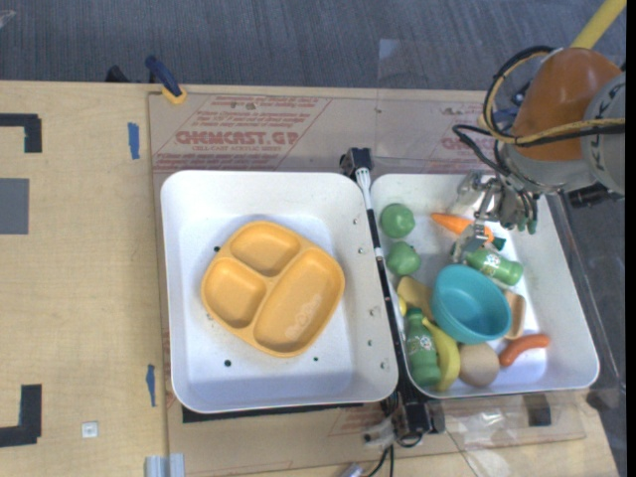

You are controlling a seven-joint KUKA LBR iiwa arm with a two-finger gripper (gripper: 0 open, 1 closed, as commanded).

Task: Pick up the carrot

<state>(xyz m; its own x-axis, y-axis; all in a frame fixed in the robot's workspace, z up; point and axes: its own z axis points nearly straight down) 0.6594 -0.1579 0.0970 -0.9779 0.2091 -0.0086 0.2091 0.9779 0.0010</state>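
**Carrot just beside my gripper, in the right bin**

My gripper (489,210) hangs over the far part of the right bin (566,296). The carrot (452,224) lies on the bin floor just to the camera's left of my fingertips, its tip pointing away from me. Whether it sits between my fingers or only next to them, I cannot tell, nor whether I am released or clenched. A green bottle (494,264) and a blue bowl (470,304) lie nearer the camera. The yellow plate (273,286) sits in the left bin (189,296).
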